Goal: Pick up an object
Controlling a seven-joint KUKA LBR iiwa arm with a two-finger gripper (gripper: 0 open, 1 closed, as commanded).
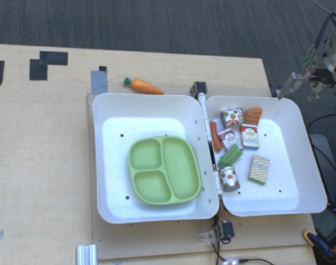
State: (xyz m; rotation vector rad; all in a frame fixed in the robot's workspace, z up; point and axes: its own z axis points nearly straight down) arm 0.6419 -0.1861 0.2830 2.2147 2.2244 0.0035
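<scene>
At the near edge of the surface (41, 164), a small clamp (220, 232) with wires is sitting just below the seam between the two bins, and a metal bracket (86, 254) is being cut off by the frame bottom. The left bin (110, 203) is holding a green tray (164, 170) with three compartments, lying flat near its middle.

The right bin (289, 197) is carrying the small items, crowded toward its left wall. Nearest is a can (229, 178), with a patterned box (259, 169) beside it to the right. Above the can a green vegetable (230, 155) is lying at a slant, partly overlapping a packet (229, 138) whose label is too small to read. A sausage (215, 136) is lying along the left wall. A carton (250, 136), a second can (231, 117) and an orange piece (253, 115) are touching one another at the far side.

Beyond the bins, a carrot (144, 86) is lying on the surface, near a grey block (99, 80) and a black fixture (199, 88).

At the far right, the end effector (309, 81) is hanging outside the right bin, partly cut by the frame; whether it is wide or narrow cannot be told, and nothing is seen in it.
</scene>
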